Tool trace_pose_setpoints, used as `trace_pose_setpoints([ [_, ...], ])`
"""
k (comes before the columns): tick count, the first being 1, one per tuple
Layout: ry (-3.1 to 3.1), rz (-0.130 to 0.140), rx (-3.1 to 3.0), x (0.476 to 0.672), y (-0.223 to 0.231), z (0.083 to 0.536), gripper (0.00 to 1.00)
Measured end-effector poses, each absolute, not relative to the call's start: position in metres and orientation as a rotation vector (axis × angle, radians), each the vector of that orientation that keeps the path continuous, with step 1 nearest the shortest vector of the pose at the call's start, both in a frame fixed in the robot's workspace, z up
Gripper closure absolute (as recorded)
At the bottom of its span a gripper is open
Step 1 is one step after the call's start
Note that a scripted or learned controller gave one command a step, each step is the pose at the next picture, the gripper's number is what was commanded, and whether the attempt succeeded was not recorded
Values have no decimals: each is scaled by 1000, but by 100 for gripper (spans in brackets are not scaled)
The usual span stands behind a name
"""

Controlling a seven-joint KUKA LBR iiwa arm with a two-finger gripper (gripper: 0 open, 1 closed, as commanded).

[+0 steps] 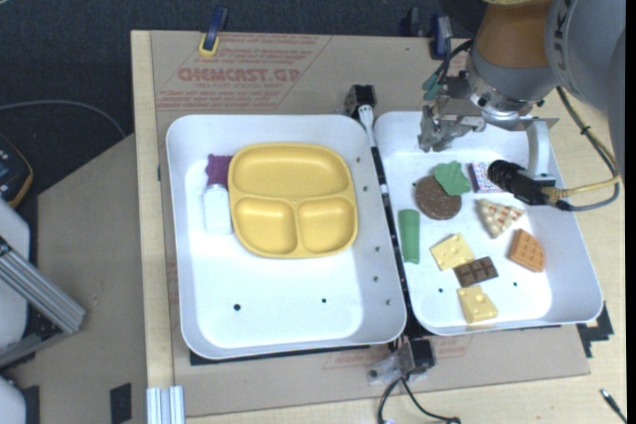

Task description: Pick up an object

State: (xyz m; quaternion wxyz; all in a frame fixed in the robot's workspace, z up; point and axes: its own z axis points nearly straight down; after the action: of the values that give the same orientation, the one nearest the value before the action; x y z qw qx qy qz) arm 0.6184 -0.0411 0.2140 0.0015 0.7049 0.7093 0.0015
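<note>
My gripper [443,132] hangs over the far left part of the right bin [566,298], with nothing seen in it. Just in front of it lie a green piece [453,177] and a round brown cookie [437,200]. A purple and white wrapped sweet [484,176] lies to the right of them. Further forward are a pizza slice [499,214], a waffle [527,251], a green bar [409,235], a yellow cheese wedge [451,250], a chocolate piece [476,270] and a second cheese piece [480,304].
The left bin [278,313] holds a yellow divided plate [293,199], with a purple item [218,168] and a white bottle [216,210] at its left side. The two bins meet at a ridge [386,213]. The arm comes in from the upper right.
</note>
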Motion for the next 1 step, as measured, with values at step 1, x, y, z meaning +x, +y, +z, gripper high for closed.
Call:
trace_pose_setpoints([
  [1,2221,4,2216,630,-33,221,100],
])
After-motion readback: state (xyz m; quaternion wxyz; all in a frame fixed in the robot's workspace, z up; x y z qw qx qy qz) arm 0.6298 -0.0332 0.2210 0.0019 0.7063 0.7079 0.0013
